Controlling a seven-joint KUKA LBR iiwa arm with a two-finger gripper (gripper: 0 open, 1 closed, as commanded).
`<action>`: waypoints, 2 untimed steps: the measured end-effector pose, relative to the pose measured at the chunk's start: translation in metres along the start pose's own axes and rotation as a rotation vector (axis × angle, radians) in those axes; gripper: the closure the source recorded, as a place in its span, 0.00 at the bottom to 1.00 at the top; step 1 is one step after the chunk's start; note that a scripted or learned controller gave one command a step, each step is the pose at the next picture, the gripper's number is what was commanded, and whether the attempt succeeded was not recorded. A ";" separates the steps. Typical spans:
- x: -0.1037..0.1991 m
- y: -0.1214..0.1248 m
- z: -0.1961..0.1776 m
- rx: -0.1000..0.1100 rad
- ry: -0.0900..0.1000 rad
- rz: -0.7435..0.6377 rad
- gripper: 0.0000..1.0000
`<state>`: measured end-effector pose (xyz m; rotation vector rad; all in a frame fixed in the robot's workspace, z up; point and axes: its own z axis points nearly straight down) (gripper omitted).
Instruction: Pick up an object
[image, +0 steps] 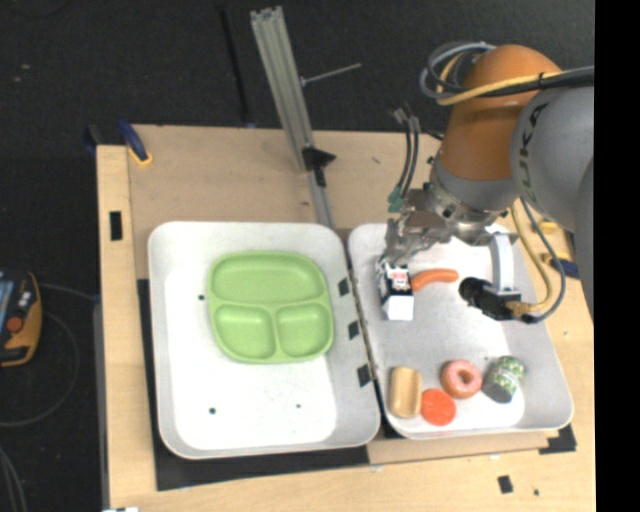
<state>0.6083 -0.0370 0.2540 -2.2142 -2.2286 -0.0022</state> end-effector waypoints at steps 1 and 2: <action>0.044 -0.006 -0.003 0.001 0.001 -0.001 1.00; 0.105 -0.013 0.006 0.001 0.000 -0.001 1.00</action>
